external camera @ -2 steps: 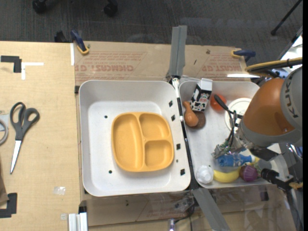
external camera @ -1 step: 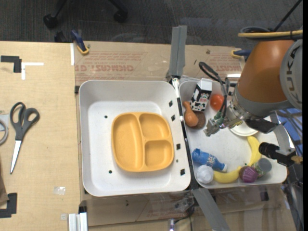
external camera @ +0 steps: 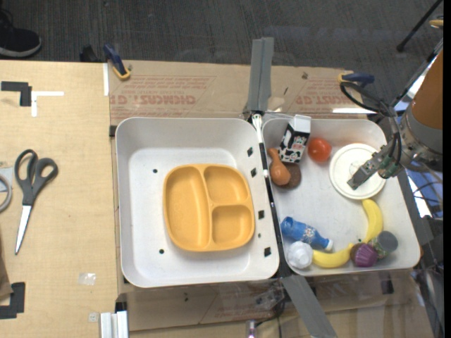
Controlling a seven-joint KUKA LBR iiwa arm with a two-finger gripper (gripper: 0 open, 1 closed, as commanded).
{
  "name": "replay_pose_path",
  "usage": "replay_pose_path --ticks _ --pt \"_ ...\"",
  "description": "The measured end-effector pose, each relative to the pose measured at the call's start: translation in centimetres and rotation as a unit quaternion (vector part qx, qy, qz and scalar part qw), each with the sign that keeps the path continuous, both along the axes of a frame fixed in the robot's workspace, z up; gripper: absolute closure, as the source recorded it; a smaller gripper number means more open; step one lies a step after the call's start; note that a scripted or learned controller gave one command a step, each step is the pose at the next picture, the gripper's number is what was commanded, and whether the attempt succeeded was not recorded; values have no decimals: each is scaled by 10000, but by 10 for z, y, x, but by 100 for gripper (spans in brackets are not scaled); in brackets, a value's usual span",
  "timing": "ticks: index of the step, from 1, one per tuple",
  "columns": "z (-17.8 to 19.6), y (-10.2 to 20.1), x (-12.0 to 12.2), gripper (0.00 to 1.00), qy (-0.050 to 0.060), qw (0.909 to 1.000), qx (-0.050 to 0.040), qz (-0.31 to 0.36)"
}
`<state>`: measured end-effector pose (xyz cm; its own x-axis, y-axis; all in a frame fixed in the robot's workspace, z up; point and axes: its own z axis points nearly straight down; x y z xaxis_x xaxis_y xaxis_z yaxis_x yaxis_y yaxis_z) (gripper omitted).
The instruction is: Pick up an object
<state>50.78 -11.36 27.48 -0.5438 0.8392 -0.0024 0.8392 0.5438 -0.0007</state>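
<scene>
Bench of pale wood (external camera: 63, 210) with cardboard sheet (external camera: 183, 90) beneath two white bins; dark carpet beyond. Claw (external camera: 363, 174) hangs over a white plate (external camera: 345, 166) in the right bin (external camera: 405, 210), finger spread impossible to tell. Banana (external camera: 372, 224) just below it; red ball (external camera: 319, 148) to its left; yellow divided tray (external camera: 208, 208) in the left bin (external camera: 134, 210), well apart. Scissors (external camera: 29, 189) far left.

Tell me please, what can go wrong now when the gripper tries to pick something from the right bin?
The gripper hovers over the flat white disc, which offers little edge to pinch. The banana, purple fruit and blue bottle lie crowded together, so a grasp there may nudge neighbours.
</scene>
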Motion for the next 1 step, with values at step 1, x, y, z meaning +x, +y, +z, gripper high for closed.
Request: replay_pose_path --ticks 1 --pt "-154 -48 -17 100 8 9986 11 529"
